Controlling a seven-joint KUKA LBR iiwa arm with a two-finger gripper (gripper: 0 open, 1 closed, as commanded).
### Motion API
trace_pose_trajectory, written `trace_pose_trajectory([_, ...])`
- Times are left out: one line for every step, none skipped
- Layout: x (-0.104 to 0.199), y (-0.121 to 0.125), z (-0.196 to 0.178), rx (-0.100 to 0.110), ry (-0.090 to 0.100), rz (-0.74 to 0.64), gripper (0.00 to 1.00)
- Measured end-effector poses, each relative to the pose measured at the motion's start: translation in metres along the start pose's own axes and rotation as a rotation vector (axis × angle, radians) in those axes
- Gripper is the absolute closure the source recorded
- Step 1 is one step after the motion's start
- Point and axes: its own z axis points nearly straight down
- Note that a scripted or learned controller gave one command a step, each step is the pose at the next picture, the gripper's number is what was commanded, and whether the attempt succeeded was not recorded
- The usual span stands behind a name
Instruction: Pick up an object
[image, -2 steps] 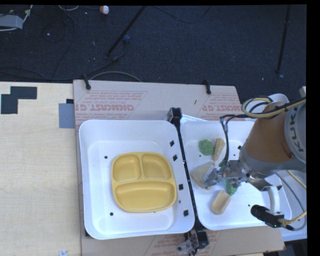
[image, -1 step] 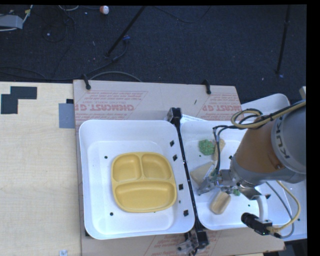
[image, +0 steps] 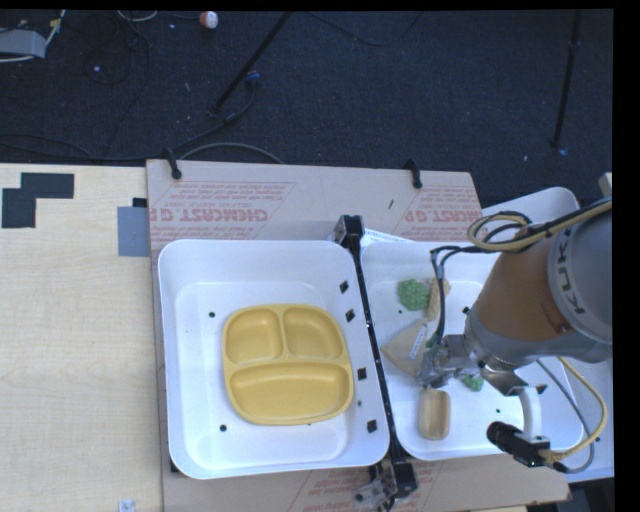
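Your hand (image: 447, 372) sits low in the right shallow white bin (image: 395, 425), among several small things crowded near that bin's middle: a tan bread-roll-shaped piece (image: 433, 413) just below it toward the near edge, a fuzzy green lump (image: 411, 292) toward the far edge, and a pale beige wedge (image: 405, 347) beside the divider. You cannot tell how the hand is set. The likeliest failure is closing on nothing or nudging the roll aside, since the pieces lie close together. The yellow three-compartment plastic plate (image: 287, 363) in the left white bin (image: 190, 300) lies well apart.
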Motion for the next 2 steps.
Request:
trace_pose_trajectory([-0.01,0.004,-0.049,-0.009,-0.003,0.0,1.0])
trace_pose_trajectory([-0.011,0.004,-0.102,-0.01,-0.003,-0.005,1.0])
